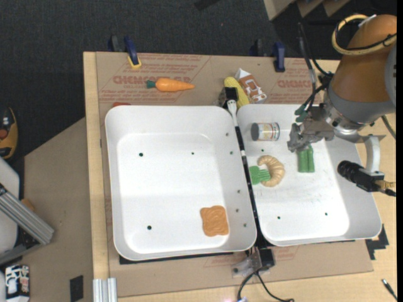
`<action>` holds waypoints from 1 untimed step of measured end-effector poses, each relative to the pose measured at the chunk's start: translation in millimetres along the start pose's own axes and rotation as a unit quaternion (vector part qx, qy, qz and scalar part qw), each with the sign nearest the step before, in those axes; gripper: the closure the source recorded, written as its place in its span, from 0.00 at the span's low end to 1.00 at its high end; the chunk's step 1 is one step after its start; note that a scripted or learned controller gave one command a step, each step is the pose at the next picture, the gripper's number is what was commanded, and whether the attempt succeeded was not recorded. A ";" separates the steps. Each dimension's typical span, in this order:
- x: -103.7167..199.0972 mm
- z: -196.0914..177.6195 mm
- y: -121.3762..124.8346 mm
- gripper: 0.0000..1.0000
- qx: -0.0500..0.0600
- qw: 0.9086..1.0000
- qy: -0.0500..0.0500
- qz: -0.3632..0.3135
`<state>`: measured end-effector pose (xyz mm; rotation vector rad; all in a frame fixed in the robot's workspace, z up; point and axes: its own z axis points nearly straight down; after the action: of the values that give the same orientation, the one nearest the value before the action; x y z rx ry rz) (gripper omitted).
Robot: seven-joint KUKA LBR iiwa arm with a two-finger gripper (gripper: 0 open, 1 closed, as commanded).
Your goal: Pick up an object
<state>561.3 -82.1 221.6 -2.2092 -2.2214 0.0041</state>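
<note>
Two shallow white plastic bins sit side by side on the counter. Over the right bin (327, 222), the tool (302, 145) hangs above a flat green rectangular block (306, 161); whether it is clenched or released cannot be told. Nearby lie a small metal can (266, 131) and a ridged tan croissant (272, 170). The left bin (164, 168) holds a waffle-textured orange square (215, 221) near its front right corner.

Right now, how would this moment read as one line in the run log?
arm: over right white bin | tool: above flat green block | nearby: small silver can, tan croissant | left bin: flat orange waffle
</note>
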 end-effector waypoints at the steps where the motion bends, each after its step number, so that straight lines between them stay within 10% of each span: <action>1: -28.3 119.7 0.8 1.00 -0.012 1.000 -0.005 0.002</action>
<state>561.3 -109.9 101.9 -2.2319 -2.2333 -0.0121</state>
